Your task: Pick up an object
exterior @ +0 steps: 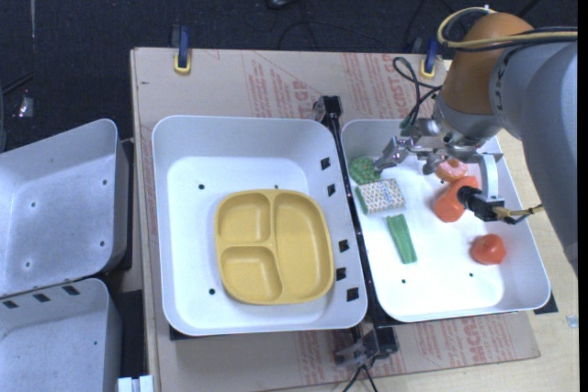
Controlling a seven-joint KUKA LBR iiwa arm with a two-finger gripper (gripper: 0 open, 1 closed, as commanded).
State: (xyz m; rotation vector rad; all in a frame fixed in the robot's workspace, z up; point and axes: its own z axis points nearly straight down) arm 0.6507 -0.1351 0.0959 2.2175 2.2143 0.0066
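1. the arm [514,69] reaches in over the right bin [524,289]; its gripper [404,151] hangs low at the bin's far end.
2. the left bin [184,289] lies well apart from the fingers, holding a yellow tray [274,245].
3. nearest the fingers: a green lump [362,169] just beside the tips on the left, and a patterned block [380,195] just below them.
4. a green stick [401,238] lies further toward the near edge; an orange piece [448,205] sits near the wrist side, a red piece [488,249] well apart from the fingers, a pale pink piece [450,169] partly under the wrist.
5. the fingers look spread, with nothing seen between them.
6. judgement: this is the approach step, nothing picked yet. the likely target is the green lump or the patterned block.
7. next move calls for centring the tips over one item, dropping straight down clear of the bin wall, then closing and lifting.
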